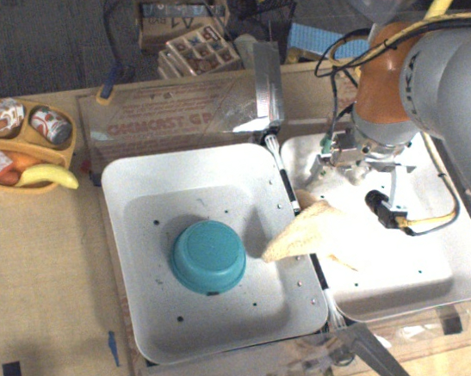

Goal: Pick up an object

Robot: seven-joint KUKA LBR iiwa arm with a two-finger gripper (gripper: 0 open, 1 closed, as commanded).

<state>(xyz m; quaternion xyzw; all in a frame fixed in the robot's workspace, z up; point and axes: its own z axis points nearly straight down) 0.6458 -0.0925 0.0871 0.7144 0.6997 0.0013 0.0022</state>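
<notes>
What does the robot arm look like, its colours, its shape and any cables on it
The arm is a thick, rounded grey tube with an orange band above the wrist. Below the band sits a pale metal gripper mount. Thin black cables loop around the wrist, and a yellow cable with a black plug trails below it. No markings are readable at this resolution.

Robotics laboratory test bench. A grey arm (442, 80) with an orange band and trailing cables reaches over two white bins (131, 189) set side by side on a wooden bench (42, 297). A tray of toy food (13, 149) sits at one corner; boxes and wires (195, 23) clutter the floor behind.
</notes>
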